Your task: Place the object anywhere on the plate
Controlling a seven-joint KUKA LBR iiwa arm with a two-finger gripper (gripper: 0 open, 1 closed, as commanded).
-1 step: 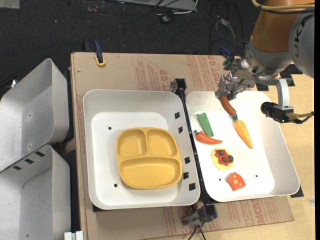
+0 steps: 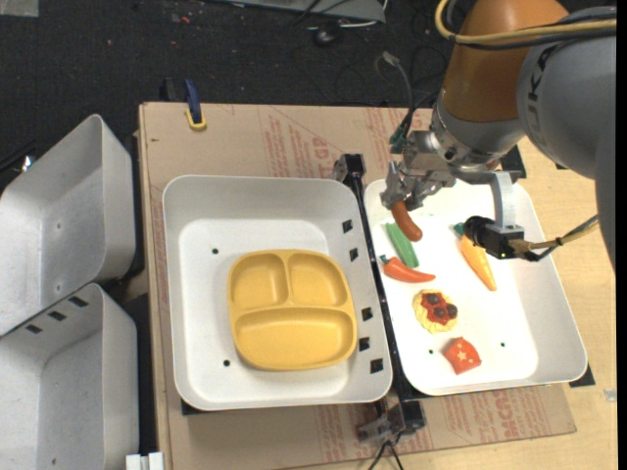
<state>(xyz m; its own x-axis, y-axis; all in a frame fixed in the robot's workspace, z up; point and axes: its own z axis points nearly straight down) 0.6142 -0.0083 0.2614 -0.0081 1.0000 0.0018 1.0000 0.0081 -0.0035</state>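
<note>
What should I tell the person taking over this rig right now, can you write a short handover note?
Claw: low over the right bin's far left corner, at the top end of the brown sausage; a grip on it can't be confirmed.
Items: sausage, green piece, red pepper, carrot, pizza toy and red strawberry piece all lie in the right bin.
Yellow divided plate sits in the left bin, nothing on it.
Done: nothing placed.
Left: secure one item, carry it left, set it on the plate.

Bright, even light — slightly soft
</note>
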